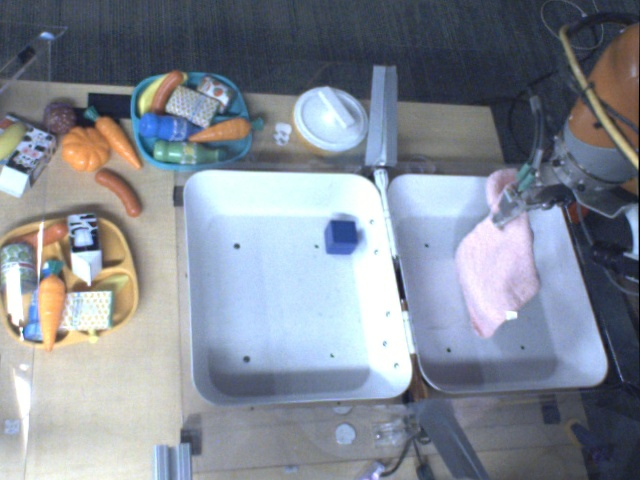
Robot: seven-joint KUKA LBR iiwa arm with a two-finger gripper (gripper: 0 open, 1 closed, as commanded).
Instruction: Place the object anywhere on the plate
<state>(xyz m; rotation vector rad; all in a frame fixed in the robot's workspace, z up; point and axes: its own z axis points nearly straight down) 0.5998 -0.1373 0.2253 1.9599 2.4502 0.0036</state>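
blue bowl (150, 150) of toy food | yellow tray (122, 298) | loose carrot (122, 141), sausage (118, 191)

— What do we have on the bench (150, 408)?

— We see two bins side by side. In the left bin (290, 373) a cube (342, 236) lies near the far edge, toward the right wall. In the right bin (560, 363) a cloth (497, 273) runs from the far right corner toward the middle, with the gripper (510, 200) at the cloth's far end.

— And outside the bins?

— Behind the left bin we find a bowl of toy food (192, 120) by its far left corner and a lidded container (331, 120) by its far right corner. Along the bench's left edge sits a plate of toy food (68, 280), with loose toy vegetables (100, 153) behind it.
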